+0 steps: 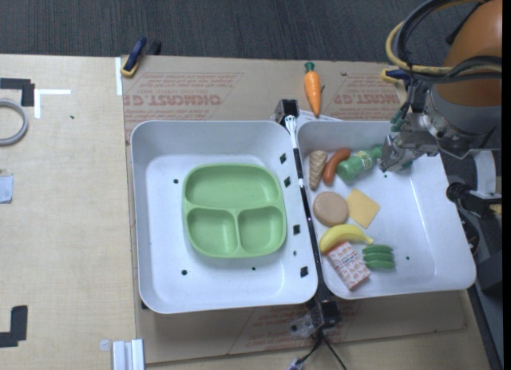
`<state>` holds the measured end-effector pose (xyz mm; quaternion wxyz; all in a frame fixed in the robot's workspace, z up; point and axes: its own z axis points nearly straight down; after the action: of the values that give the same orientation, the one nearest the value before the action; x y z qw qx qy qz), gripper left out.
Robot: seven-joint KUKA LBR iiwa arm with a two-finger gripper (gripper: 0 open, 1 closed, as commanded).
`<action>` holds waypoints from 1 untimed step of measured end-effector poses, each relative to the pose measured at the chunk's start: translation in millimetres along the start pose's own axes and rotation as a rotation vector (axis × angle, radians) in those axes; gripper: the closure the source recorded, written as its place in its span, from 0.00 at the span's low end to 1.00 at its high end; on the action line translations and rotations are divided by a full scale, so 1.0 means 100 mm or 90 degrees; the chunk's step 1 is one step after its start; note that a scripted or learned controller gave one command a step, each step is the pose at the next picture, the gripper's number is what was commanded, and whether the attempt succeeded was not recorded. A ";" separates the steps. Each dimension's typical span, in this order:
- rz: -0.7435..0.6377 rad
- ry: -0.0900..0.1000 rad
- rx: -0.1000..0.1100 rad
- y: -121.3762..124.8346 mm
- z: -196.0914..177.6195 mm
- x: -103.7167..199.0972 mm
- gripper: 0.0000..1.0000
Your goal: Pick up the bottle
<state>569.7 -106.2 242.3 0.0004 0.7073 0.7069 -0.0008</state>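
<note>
The bottle is green and lies on its side in the right bin, near the far wall. Its body points toward the near left, its narrower end toward the far right. A red sausage touches its left side, and a yellow cheese slice lies just beside it.

You see even, bright overhead light. The white bins glare mildly, shadows stay soft and short, the dark floor looks grainy, and focus softens slightly at the edges.
</note>
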 end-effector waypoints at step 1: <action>-0.078 0.001 0.001 -0.40 0.14 1.04 1.00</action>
<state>529.6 -1.9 228.3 -0.0003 0.6627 0.7489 -0.0007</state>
